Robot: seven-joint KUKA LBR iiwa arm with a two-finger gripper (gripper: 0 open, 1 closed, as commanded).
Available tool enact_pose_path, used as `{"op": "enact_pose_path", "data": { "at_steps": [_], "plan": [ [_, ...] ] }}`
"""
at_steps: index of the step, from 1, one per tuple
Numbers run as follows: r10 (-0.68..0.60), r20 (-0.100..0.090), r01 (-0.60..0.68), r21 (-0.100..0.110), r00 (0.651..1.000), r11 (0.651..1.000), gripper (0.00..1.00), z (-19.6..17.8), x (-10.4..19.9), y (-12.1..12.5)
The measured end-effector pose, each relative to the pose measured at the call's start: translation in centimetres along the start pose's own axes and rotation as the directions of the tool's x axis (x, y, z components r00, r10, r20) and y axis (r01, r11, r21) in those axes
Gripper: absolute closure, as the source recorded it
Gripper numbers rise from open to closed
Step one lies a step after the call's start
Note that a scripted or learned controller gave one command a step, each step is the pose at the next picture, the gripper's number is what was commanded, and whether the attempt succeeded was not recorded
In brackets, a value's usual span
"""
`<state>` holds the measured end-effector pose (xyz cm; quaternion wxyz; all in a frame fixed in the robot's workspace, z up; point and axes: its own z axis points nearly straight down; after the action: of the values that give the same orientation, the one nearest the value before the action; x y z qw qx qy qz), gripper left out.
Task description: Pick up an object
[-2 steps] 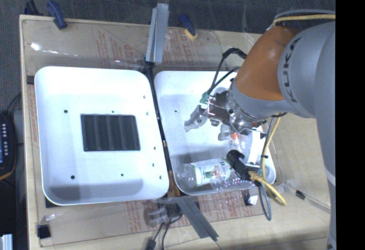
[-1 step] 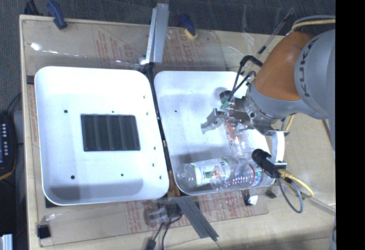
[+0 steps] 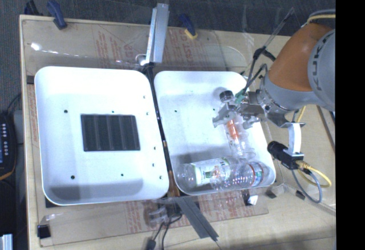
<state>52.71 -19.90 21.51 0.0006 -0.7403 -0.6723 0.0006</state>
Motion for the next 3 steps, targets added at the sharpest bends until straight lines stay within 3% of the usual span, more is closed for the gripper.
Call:
{"op": "enact_pose_path", "data": {
  "at_steps": [1,2,3],
  "plan": [
    [-0.011,0.000,0.011,0.002,1.000,1.000,0.00,2.3,-0.2,3.4],
    [-0.254,-0.001,0.254,0.002,0.967,0.967,0.00,2.5,0.2,4.0],
    [-0.297,0.001,0.297,-0.002,0.955,0.955,0.00,4.1,-0.3,6.1]
  ]
}}
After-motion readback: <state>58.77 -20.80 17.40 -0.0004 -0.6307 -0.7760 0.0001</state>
